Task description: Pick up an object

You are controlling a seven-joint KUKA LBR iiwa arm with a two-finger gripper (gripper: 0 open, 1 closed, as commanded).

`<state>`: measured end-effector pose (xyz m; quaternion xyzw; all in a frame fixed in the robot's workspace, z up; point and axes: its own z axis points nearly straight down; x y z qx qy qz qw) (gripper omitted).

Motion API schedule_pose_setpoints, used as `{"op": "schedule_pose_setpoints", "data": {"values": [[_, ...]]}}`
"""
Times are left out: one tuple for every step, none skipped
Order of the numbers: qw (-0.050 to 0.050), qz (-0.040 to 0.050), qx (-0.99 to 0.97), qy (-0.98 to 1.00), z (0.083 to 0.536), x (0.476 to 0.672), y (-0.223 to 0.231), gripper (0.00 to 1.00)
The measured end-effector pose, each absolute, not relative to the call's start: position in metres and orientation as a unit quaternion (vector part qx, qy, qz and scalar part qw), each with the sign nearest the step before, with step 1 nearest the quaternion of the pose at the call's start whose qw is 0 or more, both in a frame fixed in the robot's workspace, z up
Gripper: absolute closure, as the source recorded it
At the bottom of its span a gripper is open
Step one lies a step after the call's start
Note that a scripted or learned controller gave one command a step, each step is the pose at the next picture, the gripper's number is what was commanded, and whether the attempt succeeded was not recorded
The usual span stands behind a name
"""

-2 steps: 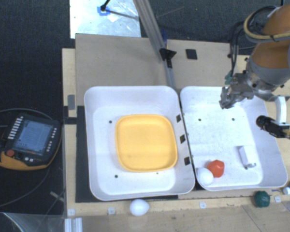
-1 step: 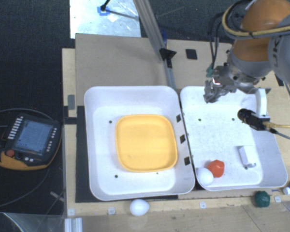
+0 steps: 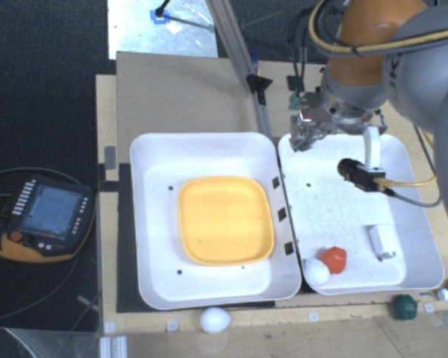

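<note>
Red object (image 3: 333,259): right bin (image 3: 418,222), 6 o'clock edge, touching white ball (image 3: 316,272). Likely light, rounded, slippery; grip across its middle. Gripper (image 3: 305,139): 11 o'clock corner, finger state unclear.

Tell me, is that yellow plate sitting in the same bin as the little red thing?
No, the yellow plate lies in the left bin, while the red object sits in the right bin.

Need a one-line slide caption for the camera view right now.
Arm's tool hovers at right bin's far-left corner; red object and white ball lie near its front edge.
</note>
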<state>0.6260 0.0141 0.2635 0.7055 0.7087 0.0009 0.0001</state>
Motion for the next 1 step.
{"op": "schedule_pose_setpoints", "data": {"values": [[0.0,0.0007,0.706,0.709,0.2611,0.6358,0.0596,1.0]]}}
